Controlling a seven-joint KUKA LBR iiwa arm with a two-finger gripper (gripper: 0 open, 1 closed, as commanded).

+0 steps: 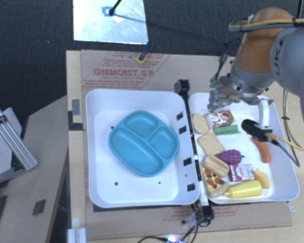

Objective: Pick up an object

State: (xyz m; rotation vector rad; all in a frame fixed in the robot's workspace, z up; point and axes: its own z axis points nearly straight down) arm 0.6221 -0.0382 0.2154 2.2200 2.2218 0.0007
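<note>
My gripper (216,104) hangs over the back left part of the right bin (289,186), just above a red and white packet (222,118). Beside that packet lie a pale oval bun (199,123) and a green stick (226,130). Further forward lie a toast slice (211,143), purple grapes (230,156), a hot dog bun (216,166), a pizza slice (212,178), a second red and white packet (240,172), a yellow bottle (242,189) and an orange carrot (262,150). I see nothing held in the gripper.
The left bin (99,186) holds a blue divided plate (143,142). A black divider (190,140) runs between the two bins. A shiny metal sheet (110,14) lies on the floor behind the bench.
</note>
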